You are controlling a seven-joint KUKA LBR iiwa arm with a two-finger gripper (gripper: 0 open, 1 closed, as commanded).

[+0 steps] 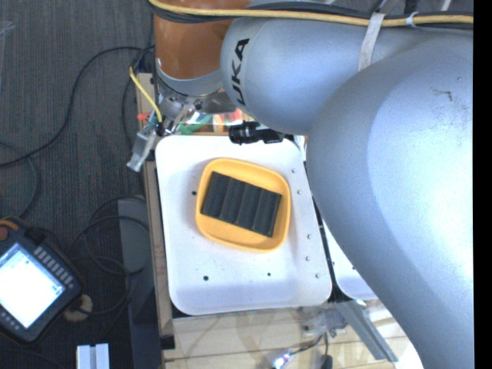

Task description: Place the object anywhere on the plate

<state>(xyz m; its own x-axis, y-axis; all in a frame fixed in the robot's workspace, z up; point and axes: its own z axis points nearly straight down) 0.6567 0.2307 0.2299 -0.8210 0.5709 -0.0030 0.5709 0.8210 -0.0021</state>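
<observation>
A yellow rounded-square plate (pixel 206 227) sits in the middle of the left white bin (pixel 238 287). A dark grey ribbed rectangular object (pixel 241 203) lies flat on the plate, inside its rim. The arm's orange band and wrist hang over the bin's far left corner, with my gripper (pixel 171 115) below them at the bin's back edge, apart from the plate and the object. The wrist hides most of the gripper.
The big grey arm body covers the right side of the view and most of the right bin (pixel 352 281). A teach pendant (pixel 29 284) and cables (pixel 92 75) lie on the dark floor to the left. Small colourful items (pixel 219 120) sit behind the bin.
</observation>
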